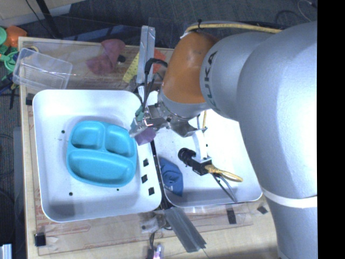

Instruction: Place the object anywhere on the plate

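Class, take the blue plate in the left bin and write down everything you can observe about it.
The blue plate is a light blue divided tray with rounded corners, apparently of smooth moulded plastic. Raised ridges split it into three compartments: two smaller ones along the far side and one long one nearer the camera. It lies flat and right way up on the floor of the left white bin, turned a little askew to the bin's walls. Its compartments hold nothing. The tool is just off its far right corner, beside a small purplish object.

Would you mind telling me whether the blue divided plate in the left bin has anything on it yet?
Nothing on it yet. The blue plate shows all three compartments bare, and the small purple object sits at the gripper, just off the plate's right edge.
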### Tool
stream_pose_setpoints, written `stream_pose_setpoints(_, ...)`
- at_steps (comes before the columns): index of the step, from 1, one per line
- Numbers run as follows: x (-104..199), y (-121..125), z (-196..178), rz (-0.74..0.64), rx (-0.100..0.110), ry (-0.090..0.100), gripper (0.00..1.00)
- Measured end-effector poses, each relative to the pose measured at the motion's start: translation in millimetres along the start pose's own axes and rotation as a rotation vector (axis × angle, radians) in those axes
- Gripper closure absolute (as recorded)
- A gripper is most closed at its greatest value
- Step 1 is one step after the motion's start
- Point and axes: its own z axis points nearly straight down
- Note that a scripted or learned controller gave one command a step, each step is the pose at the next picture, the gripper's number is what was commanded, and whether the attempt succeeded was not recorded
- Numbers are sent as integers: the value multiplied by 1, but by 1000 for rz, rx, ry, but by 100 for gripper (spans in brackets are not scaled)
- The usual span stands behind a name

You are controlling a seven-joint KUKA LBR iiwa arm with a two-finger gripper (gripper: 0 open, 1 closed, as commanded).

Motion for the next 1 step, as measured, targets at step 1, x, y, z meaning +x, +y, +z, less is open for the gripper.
stream_pose_setpoints(1,0,0,0,0,-1,0,0)
